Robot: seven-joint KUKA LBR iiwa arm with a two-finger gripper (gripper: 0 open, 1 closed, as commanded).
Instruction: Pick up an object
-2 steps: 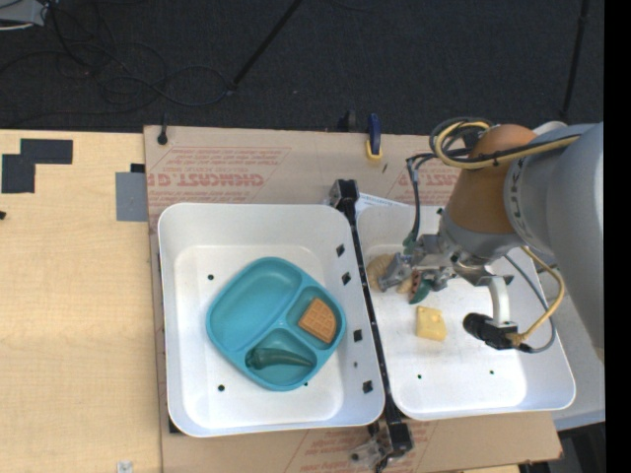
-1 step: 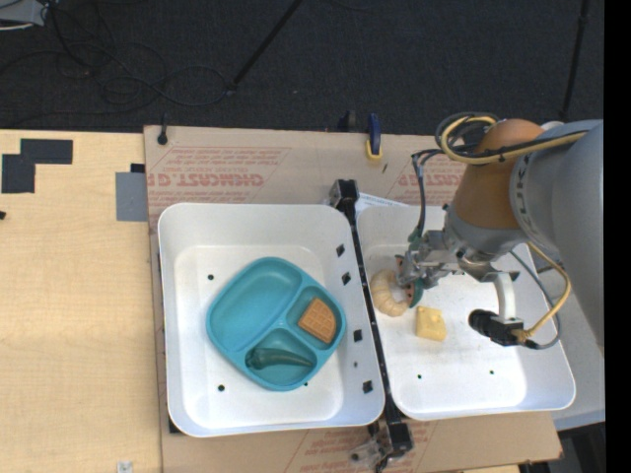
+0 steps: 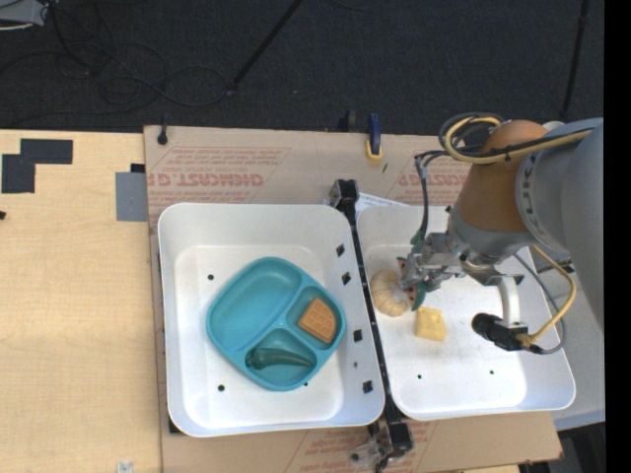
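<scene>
The arm (image 3: 532, 190) enters from the right, orange band above the wrist, bent down over the right bin (image 3: 513, 397) with the wrist angled toward that bin's left wall. The hand (image 3: 419, 276) sits low at the left side of the right bin, just beside a pale round bread-roll-like object (image 3: 387, 294); whether it touches the roll cannot be told, and its opening cannot be told either, the tips being lost in cabling and shadow. A small yellow cheese-like wedge (image 3: 430, 324) lies on the bin floor just below and right of the hand, apart from the roll. The left bin (image 3: 187, 244) holds a teal divided plate (image 3: 251, 308); an orange waffle-like piece (image 3: 317, 319) lies in its right compartment and a dark teal item (image 3: 279, 360) in the lower one. Both bins rest on a cardboard sheet (image 3: 256, 170) on the wooden surface (image 3: 69, 304).
</scene>
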